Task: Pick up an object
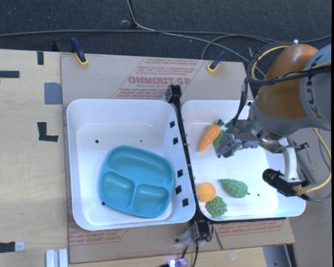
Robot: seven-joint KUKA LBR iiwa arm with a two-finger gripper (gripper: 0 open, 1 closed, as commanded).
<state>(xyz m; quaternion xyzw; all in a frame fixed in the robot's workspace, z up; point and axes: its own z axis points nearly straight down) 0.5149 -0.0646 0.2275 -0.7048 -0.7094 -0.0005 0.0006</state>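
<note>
My gripper (pixel 227 146) hangs beside the carrot (pixel 209 137) near the right bin's (pixel 278 207) far-left corner (whether my jaws are spread, I cannot tell).

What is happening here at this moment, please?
A grey robot arm with an orange band reaches in from the right over the right bin. Its gripper hangs low beside the toy carrot, and I cannot tell if it holds anything. An orange ball and two green toy vegetables, one and another, lie near the front of that bin. The left bin holds a blue divided plate.
</note>
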